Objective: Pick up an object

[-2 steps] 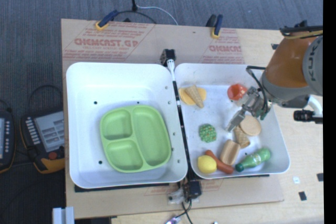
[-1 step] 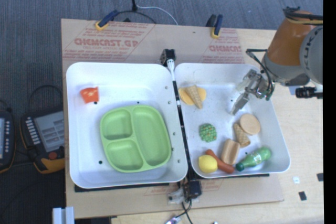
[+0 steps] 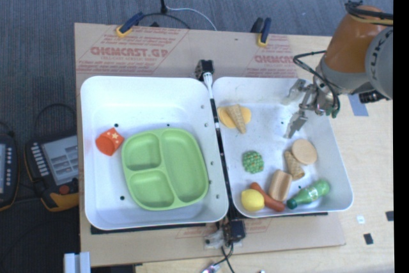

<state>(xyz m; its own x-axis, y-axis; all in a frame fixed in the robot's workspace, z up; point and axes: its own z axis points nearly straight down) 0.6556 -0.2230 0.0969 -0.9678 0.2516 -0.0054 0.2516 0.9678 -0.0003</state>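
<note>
Round cookie [image 3: 303,151] lies in right bin [image 3: 342,185], nearest candidate, resting against waffle piece [image 3: 293,165]. Gripper [image 3: 299,113] hangs at its 12 o'clock, apart, fingers spread, nothing between them; likely poised to descend. Green bottle [image 3: 308,194], bread roll [image 3: 279,185], lemon [image 3: 252,200] crowd 6 o'clock, a harder grab.

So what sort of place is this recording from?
Most likely a robotics lab bench, not a kitchen. Two white bins sit on a clamped board over grey carpet, the food is toys like the green bottle, and a handheld controller lies left.
</note>
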